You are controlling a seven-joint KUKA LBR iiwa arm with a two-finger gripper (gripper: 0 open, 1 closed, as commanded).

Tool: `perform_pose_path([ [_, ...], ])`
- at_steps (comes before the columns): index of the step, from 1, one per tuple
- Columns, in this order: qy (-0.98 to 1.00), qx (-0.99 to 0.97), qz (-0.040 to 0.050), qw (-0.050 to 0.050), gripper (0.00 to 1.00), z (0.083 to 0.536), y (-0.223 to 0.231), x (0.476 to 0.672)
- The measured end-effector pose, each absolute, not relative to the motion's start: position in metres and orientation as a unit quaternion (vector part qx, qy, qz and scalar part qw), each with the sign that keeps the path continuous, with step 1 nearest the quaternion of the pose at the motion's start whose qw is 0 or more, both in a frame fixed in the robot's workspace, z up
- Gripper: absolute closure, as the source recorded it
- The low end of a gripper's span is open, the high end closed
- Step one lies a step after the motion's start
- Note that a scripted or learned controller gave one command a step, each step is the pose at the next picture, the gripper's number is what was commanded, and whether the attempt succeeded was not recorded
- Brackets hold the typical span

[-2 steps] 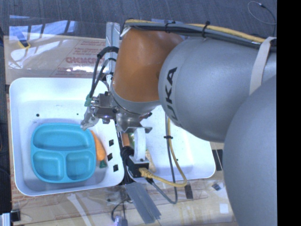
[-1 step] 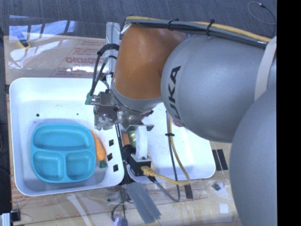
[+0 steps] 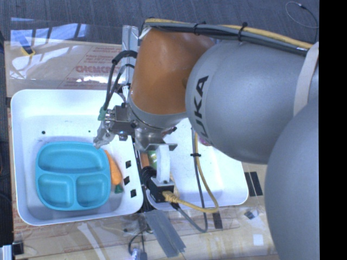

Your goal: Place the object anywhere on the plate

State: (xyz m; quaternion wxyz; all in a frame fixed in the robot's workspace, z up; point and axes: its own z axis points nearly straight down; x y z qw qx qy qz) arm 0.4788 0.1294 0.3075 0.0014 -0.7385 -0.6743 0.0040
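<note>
A toy carrot (image 3: pixel 114 169), orange with a green tip toward the near edge, is lying in the left white bin (image 3: pixel 21 145), touching the right rim of the blue three-compartment plate (image 3: pixel 71 175) and resting outside its compartments. The gripper (image 3: pixel 103 138) is hanging just above the plate's upper right corner, near the carrot's orange end; its finger state cannot be told from this angle. The grey KUKA arm (image 3: pixel 244 102) with its orange band (image 3: pixel 160 69) is covering much of the right bin (image 3: pixel 230 191).

Dark grey carpet (image 3: pixel 81 1) beyond a bench (image 3: pixel 65 64) under glossy clear sheeting catching blue-white glare
</note>
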Motion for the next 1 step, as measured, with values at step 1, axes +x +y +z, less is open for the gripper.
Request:
perform_pose_path([
  [1, -0.674, -0.738, 0.0040, 0.001, 0.00, 0.3075, 0.1294, 0.4788],
])
